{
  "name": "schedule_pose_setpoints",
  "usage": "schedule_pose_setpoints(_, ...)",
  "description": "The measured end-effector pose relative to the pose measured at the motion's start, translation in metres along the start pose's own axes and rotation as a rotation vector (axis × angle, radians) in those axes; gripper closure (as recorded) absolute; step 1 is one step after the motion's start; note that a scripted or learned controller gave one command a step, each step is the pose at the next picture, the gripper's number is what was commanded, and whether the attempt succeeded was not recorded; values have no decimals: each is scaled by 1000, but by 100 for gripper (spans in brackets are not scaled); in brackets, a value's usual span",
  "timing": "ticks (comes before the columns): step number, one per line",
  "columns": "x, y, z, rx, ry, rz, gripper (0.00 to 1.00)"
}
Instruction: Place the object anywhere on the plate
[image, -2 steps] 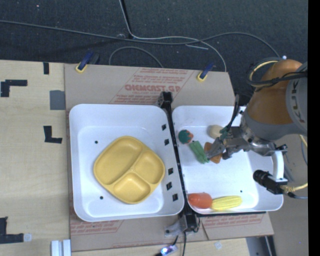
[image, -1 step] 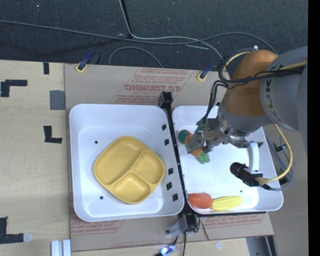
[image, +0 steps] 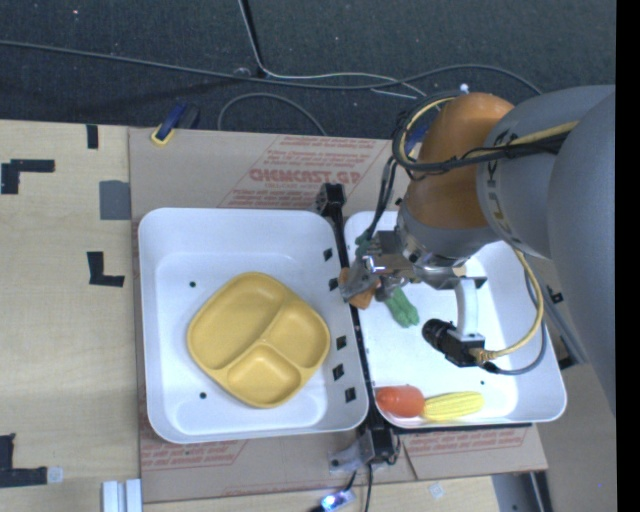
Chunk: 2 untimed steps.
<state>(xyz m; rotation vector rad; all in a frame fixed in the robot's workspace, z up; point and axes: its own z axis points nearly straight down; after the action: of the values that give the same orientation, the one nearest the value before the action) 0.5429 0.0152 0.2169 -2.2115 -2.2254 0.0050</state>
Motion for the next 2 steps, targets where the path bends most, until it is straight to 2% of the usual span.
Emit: schedule_pose_setpoints(2,100,40,15,-1,0,0,100)
